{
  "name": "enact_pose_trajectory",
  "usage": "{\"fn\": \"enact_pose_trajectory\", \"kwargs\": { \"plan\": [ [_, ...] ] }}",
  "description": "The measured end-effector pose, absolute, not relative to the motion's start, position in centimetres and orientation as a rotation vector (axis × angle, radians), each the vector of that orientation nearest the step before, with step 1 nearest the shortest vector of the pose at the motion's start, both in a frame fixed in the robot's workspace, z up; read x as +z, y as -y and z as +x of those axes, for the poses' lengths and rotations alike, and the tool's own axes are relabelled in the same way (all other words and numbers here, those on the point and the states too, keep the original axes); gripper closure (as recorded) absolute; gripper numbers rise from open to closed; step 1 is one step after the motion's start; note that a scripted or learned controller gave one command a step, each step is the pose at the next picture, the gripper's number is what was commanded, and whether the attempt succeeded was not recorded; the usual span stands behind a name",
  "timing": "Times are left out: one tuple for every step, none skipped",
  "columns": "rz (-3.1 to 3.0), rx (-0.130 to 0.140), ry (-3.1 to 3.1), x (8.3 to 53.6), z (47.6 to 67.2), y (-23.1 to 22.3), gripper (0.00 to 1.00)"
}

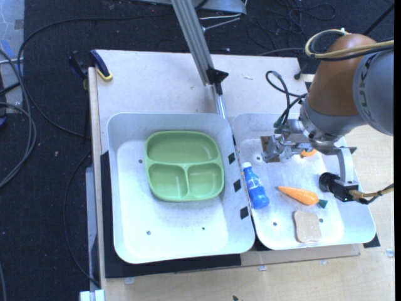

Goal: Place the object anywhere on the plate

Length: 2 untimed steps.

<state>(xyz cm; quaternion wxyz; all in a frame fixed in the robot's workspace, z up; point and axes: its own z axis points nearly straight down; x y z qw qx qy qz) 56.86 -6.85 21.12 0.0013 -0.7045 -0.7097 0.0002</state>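
**Arm over right bin; plate bare**

The gripper (276,148) sits low over the far part of the right bin (351,231); whether it is open or closed cannot be told. The green three-compartment plate (185,166) lies in the left bin (125,231). The right bin holds a blue bottle (255,185) at its left wall, a carrot (298,195) mid-bin, and a tan bread slice (307,226) near the front.

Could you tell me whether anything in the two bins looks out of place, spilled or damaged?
Nothing stands out. The green divided plate lies flat in the left bin. In the right bin the blue bottle, toy carrot and slice of bread lie apart, undamaged.
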Motion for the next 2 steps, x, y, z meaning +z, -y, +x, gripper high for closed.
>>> {"fn": "enact_pose_trajectory", "kwargs": {
  "plan": [
    [-2.21, 0.001, 2.227, 20.9, 54.7, 1.2, 1.0],
    [-2.21, -0.003, 2.231, 22.2, 54.0, -4.4, 1.0]
  ]
}}
